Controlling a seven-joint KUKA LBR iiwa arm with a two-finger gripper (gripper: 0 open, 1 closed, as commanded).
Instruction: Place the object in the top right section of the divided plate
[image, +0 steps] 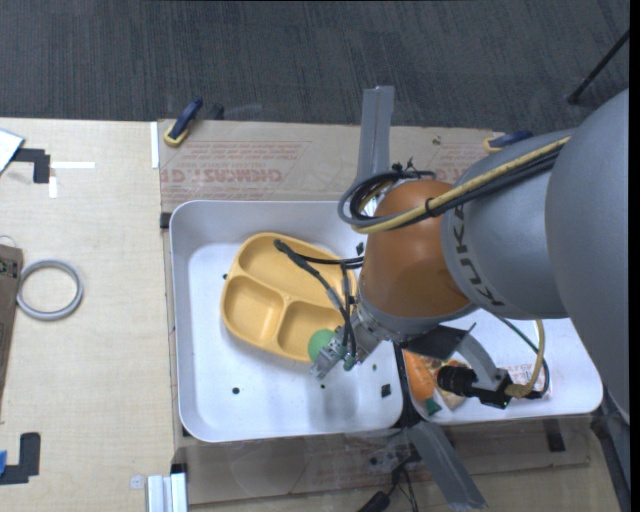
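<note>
A yellow divided plate (262, 300) lies tilted in the left bin (200, 400), and the arm covers its right part. A small round green object (321, 345) sits at the plate's near-right rim, just over the edge. My gripper (337, 356) hangs right beside this green object, touching or almost touching its right side. The orange wrist band and grey arm hide whatever lies further right on the plate.
The right bin (570, 395) holds an orange item (422, 381) and a small printed packet (517, 376), partly under the arm. A roll of tape (48, 289) lies on the bench at the left. Bare white floor shows in the left bin's front.
</note>
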